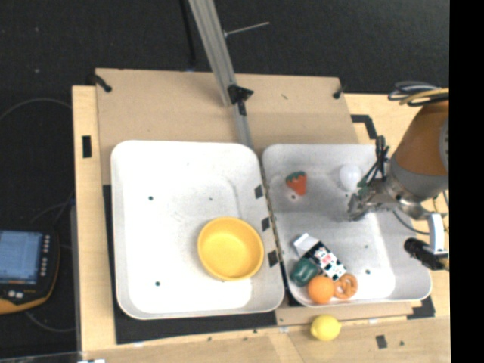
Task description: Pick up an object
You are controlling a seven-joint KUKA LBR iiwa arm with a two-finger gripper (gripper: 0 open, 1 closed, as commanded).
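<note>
My gripper [357, 209] hangs low over the middle of the right bin [378, 274], reaching in from the right. A small white ball [349, 175] lies just above it, and a red strawberry [296, 183] sits to its left near the bin's wall. At the bin's front lie a white patterned box [327, 259], a dark green object [305, 270], an orange [321, 290] and a brown pretzel-like piece [346, 286]. A yellow bowl [230, 248] stands in the left bin [151, 203]. I see nothing between the gripper's tips.
A yellow lemon [325, 327] lies on the bench in front of the right bin, outside it. A slanted metal pole [219, 59] rises behind the bins. A handheld pendant [23, 267] rests at the far left.
</note>
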